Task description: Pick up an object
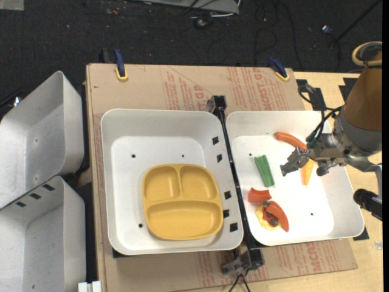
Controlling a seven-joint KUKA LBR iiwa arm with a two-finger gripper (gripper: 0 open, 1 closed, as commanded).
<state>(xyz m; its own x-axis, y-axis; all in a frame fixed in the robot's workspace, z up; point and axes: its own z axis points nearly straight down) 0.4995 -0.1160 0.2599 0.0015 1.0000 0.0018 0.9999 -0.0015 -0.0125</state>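
Camera view: right bin (340, 227) holding green stick (264, 170), orange carrot-like piece (290, 140), yellow-orange piece (307, 173), red pieces (271, 207). Best lowered straight over one piece, clear of neighbours. Gripper (302, 161) low by yellow-orange piece, reaching from right, wrist level; jaws spread, nothing between.

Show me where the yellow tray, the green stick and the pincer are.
yellow tray (159, 189): camera view, on the rim at its upper left compartment.
green stick (264, 170): camera view, on its middle.
pincer (301, 163): camera view, midway between its fingertips.
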